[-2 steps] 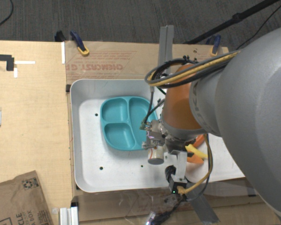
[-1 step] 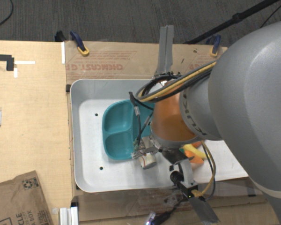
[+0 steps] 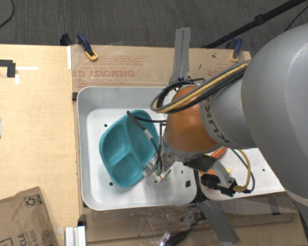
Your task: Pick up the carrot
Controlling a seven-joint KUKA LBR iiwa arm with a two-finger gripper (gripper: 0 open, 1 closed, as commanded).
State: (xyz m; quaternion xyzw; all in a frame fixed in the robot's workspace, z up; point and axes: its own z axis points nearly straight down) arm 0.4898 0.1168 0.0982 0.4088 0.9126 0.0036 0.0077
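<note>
A small orange sliver (image 3: pixel 220 151) peeks out from under the arm at the left edge of the right bin (image 3: pixel 269 181); it may be the carrot, but I cannot tell for sure. My gripper (image 3: pixel 158 171) hangs low in the left bin (image 3: pixel 83 137), at the lower right rim of a teal two-compartment dish (image 3: pixel 124 150). The arm's orange band (image 3: pixel 187 127) and grey body cover most of the right bin and hide what lies in it. I see nothing held at the gripper.
The teal dish lies tilted in the middle of the left bin. Black cables loop around the wrist. A cardboard sheet (image 3: pixel 118 65) with clamps (image 3: pixel 87 47) lies behind the bins. A cardboard box (image 3: pixel 20 219) sits at the lower left.
</note>
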